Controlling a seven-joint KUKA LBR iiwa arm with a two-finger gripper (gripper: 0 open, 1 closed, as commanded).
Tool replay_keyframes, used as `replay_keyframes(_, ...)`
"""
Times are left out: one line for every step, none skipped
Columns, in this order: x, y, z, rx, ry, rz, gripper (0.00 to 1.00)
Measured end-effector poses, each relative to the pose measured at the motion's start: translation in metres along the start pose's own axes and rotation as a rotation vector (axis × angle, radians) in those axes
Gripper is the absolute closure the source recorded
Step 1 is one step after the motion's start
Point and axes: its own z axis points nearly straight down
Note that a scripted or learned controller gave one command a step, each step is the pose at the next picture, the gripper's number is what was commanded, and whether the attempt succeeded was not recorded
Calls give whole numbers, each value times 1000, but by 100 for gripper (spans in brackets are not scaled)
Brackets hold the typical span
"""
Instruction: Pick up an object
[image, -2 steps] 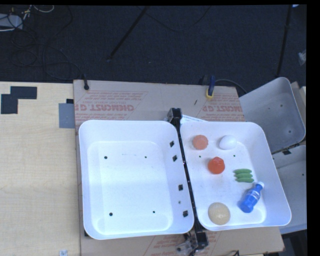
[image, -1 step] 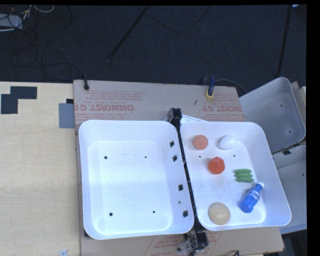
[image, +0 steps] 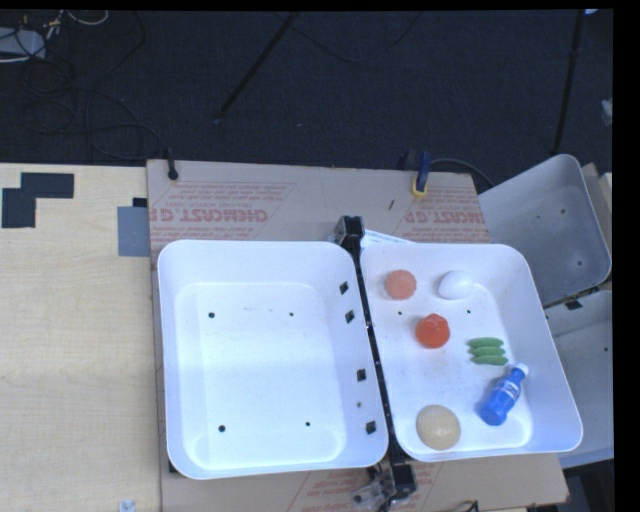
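1. The pale beige ball lies closest to the camera, in the right bin, toward the front edge from the red ball.
2. The blue bottle lies tilted, to the front and right of the red ball, near the beige ball but not touching it.
3. The green pods sit just to the right of the red ball, apart from it.
4. Behind the red ball, an orange ball sits a little to its left.
5. A white egg-shaped piece sits behind the red ball, a little to its right.
6. The left bin is well to the left of the red ball, past the divider where the two bins meet.
7. Brown cardboard lies under both bins and shows beyond the red ball.
8. Whether my hand is apart or together, I cannot tell.
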Motion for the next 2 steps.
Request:
replay_keyframes(2,1,-10,2,0,-7,100)
replay_keyframes(2,1,-9,3,0,-8,0)
